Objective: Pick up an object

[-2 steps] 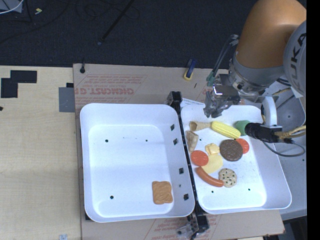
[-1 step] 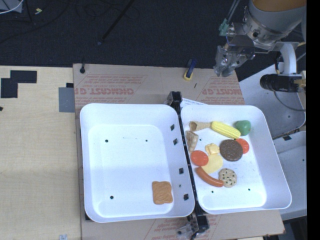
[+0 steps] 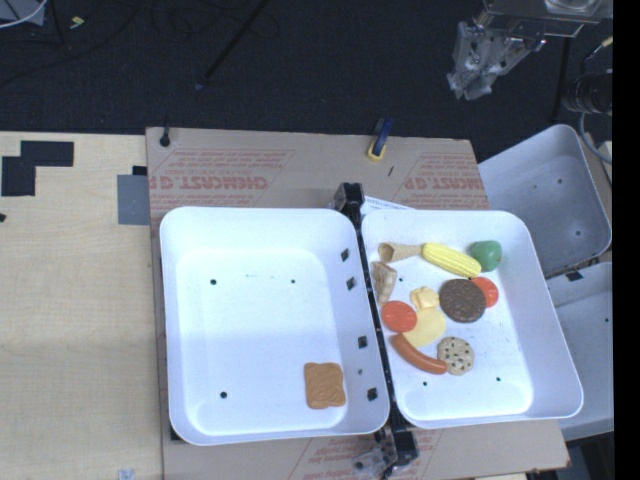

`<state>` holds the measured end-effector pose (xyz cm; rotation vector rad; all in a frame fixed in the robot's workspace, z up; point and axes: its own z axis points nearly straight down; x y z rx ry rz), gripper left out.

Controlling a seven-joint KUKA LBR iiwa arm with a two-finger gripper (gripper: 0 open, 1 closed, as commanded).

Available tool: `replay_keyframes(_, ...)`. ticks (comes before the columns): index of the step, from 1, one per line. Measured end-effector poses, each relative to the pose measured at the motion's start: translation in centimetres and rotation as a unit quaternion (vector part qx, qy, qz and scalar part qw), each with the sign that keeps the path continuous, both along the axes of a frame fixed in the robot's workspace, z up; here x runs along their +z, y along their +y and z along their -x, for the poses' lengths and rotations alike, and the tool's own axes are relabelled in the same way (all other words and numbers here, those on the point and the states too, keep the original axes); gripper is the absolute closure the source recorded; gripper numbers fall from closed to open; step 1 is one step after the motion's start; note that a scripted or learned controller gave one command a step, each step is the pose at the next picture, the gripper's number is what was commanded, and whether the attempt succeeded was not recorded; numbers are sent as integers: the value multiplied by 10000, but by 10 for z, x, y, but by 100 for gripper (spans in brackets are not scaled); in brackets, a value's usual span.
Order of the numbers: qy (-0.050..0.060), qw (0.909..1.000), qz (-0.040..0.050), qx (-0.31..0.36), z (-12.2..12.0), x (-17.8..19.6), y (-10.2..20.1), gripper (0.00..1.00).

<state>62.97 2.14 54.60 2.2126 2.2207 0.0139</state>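
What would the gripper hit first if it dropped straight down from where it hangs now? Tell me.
Judging loosely, the gripper hangs high beyond the bins, over dark floor behind the cardboard sheet. Going straight down it would probably miss the right bin and its toy food, but depth is unclear from this slanted view.

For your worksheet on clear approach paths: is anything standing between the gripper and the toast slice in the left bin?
Nothing visible does. The gripper hangs high beyond the right bin, and the toast slice lies alone near the left bin's front right corner, open from above.
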Motion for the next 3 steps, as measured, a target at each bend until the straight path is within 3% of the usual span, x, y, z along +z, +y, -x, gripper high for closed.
replay_keyframes(1,145,9999,6,11,59,-128,63,100)
replay_keyframes(2,117,9999,10,13,49,-223,139,100)
replay_keyframes(3,-11,10000,10,-47,22,-76,61,100)
